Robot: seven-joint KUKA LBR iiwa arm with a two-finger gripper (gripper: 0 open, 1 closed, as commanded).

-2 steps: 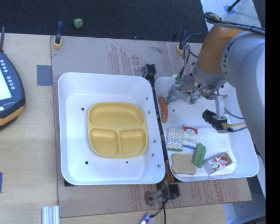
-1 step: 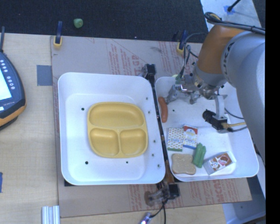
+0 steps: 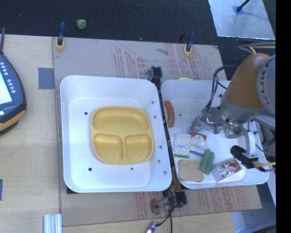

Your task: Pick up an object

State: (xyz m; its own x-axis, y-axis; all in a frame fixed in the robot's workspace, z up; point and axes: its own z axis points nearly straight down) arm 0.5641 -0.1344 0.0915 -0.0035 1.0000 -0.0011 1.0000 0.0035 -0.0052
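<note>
A: Where is the hand (image 3: 200, 125) now?

B: It hangs low over the right bin (image 3: 184, 89), on the grey arm (image 3: 250, 89) with the orange band. I cannot tell if it is open or closed, and I see nothing held in it.

A: What lies near it?

B: Just below it lie two small flat cards, a checked packet (image 3: 182, 145) and a little carton (image 3: 198, 143) with red on it, side by side. Further below sit a green pickle shape (image 3: 207, 161) and one slice of toy bread (image 3: 190, 171), tan and flat. To the hand's left lies one smooth hot dog (image 3: 169, 113), long and round. Down to its right lies a white box (image 3: 228, 169) with a picture.

A: And the other bin?

B: The left bin (image 3: 75, 130) is well to the hand's left. It holds one yellow plate (image 3: 121, 134) with three hollows, smooth plastic
</note>
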